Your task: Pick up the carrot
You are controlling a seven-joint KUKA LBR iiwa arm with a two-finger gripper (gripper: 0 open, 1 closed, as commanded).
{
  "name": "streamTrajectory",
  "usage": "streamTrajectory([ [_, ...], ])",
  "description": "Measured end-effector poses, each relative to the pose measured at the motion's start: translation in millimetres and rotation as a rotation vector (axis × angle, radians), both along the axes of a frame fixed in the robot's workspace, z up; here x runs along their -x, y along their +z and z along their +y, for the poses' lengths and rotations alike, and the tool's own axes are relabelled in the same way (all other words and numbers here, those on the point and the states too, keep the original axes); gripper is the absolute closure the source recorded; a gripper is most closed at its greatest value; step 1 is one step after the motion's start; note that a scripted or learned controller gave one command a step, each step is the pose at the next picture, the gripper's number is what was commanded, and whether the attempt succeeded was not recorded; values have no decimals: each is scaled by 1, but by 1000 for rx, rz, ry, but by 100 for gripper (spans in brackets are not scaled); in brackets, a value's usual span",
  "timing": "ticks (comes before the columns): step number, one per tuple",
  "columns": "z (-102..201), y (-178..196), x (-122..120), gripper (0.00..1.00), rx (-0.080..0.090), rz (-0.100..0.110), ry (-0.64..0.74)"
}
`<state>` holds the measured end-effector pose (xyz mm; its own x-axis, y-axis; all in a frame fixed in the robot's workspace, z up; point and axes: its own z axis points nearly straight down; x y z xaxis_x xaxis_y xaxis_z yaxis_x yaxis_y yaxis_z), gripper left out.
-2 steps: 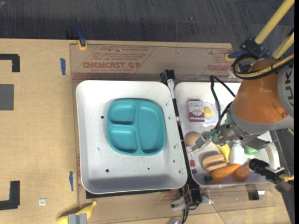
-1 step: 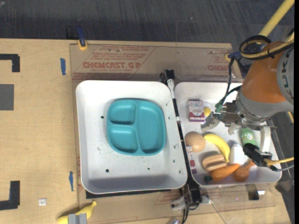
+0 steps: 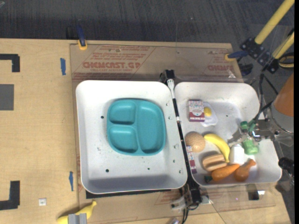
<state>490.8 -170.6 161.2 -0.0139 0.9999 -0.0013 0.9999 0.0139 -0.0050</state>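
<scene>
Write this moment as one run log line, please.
gripper: above right bin, near yellow banana | orange carrot: lying at bin's front, not held | teal divided plate: left bin

The grey arm with its orange band [image 3: 286,101] reaches in from the right edge, its two-finger gripper with green-tipped parts [image 3: 247,136] hanging low, wrist angled leftward.

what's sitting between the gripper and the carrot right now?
In the camera view, a small white item and the banana's lower tip lie between the gripper and the carrot.
</scene>
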Motion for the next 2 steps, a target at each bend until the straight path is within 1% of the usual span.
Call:
streamTrajectory([
  [1,20,-35,7,0,8,-20,415],
  [2,61,-71,4,0,4,-26,411],
])
